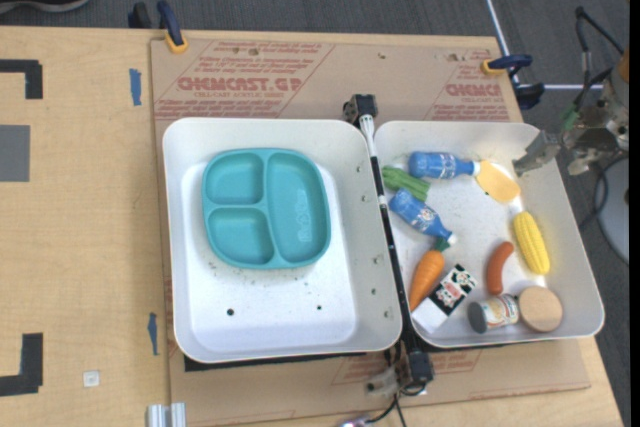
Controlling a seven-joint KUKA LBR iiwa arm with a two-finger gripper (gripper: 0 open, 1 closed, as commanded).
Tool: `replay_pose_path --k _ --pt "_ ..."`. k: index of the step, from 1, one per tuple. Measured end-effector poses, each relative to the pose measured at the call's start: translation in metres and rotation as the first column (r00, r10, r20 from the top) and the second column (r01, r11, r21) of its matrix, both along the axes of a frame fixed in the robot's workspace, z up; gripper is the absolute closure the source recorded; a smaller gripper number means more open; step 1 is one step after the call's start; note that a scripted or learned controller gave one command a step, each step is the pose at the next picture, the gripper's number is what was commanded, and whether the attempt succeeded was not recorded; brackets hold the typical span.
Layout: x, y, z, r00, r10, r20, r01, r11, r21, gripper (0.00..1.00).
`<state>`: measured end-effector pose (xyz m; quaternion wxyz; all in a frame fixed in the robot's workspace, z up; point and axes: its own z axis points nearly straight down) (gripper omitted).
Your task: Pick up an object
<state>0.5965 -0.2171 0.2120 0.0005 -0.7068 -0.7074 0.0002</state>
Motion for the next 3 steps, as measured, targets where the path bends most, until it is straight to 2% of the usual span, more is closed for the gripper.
replay_pose_path --k 1,2,3 --pt "-0.03 0.013 -0.121 0.988 0.153 -0.001 -0.153 0.988 0.005 0.0" --pt "-0.029 0.012 -0.111 0.988 0.151 0.002 -0.151 0.988 0.001 1.0" --pt "-0.064 0.09 -0.019 1.0 0.007 0.002 -0.007 1.0 0.0 1.0"
